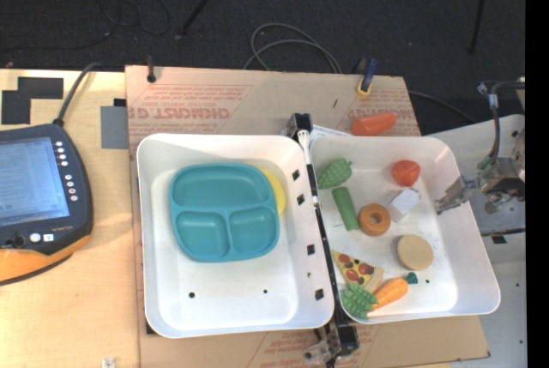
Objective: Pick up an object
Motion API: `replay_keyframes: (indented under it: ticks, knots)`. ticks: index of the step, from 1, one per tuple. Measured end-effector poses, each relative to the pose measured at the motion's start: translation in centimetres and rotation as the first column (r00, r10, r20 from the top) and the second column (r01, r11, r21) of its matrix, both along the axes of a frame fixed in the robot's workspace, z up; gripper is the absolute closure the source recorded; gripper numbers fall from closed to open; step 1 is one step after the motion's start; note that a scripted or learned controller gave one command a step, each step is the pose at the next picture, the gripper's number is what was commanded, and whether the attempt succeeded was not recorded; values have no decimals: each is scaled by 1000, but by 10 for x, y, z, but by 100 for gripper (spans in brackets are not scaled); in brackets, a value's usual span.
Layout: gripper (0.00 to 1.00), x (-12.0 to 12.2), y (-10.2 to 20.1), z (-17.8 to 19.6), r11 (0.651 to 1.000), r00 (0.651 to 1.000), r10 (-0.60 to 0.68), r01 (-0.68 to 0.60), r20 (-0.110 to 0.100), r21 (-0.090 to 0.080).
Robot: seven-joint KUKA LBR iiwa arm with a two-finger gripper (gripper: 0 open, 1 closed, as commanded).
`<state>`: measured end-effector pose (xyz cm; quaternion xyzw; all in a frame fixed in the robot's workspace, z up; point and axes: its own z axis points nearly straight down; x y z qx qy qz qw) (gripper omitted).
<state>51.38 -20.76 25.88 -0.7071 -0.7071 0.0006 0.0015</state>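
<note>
Hand (452, 196) at right bin rim — grip state unclear; white block (405, 203) just left.

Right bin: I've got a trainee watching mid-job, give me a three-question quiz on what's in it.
1. True or false: the teal divided plate lies in the right bin.
2. Which item lies nearest the pizza slice? A) red tomato B) carrot C) green cucumber stick
3. Name the ring-shaped item beside the white cube.

Key: 1 false, it lies in the left bin. 2 B. 3 the doughnut.
</note>
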Motion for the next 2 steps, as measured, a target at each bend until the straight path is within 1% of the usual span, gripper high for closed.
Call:
replay_keyframes:
  ticks: [1,2]
  knots:
    - [0,-40,10,-178,1000,1000,-1,1,-4,1]
    - [100,-38,7,-161,1000,1000,-6,6,2,0]
